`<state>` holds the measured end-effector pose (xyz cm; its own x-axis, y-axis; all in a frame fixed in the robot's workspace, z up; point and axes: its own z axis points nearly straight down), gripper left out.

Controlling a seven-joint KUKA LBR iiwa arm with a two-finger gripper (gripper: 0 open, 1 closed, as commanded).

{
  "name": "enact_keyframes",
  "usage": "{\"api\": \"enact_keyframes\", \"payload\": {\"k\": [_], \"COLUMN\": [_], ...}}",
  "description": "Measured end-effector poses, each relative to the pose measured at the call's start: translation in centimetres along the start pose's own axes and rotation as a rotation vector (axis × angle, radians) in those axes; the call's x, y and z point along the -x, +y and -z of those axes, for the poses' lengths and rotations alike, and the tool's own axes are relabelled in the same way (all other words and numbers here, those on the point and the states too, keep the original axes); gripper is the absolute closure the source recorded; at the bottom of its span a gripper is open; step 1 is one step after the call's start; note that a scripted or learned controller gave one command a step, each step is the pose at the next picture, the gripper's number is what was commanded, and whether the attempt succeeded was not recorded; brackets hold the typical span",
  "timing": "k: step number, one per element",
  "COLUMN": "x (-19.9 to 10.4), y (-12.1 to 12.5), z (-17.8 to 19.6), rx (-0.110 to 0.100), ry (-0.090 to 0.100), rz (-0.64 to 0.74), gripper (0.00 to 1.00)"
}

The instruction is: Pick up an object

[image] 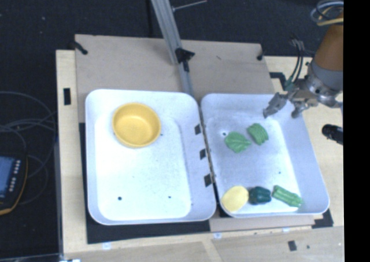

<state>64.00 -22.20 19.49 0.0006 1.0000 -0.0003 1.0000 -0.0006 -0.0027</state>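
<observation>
My gripper (284, 109) hangs over the far right corner of the right bin (300, 157), fingers spread open with nothing between them. Below and left of it lie two light green pieces, a leafy one (236, 141) and a ribbed one (258, 133). Along the bin's near edge sit a yellow round object (235, 198), a dark green pepper-like object (259, 195) and a bright green elongated object (287, 196). A yellow bowl (136, 124) rests in the far left part of the left bin (144, 191).
A grey metal pole (167, 21) slants down from the top to the gap between the bins. Black clips (203, 154) line the seam between the bins. A handheld pendant (8, 181) lies off the bench at the left.
</observation>
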Motion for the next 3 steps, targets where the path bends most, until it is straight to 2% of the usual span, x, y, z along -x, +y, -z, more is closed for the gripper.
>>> {"api": "enact_keyframes", "payload": {"k": [2, 3], "x": [-0.8, -0.8], "y": [0.2, 0.4], "z": [-9.6, -8.3], "rx": [-0.001, 0.005], "ry": [0.000, -0.002], "rz": [0.000, 0.001], "gripper": [0.00, 1.00]}}
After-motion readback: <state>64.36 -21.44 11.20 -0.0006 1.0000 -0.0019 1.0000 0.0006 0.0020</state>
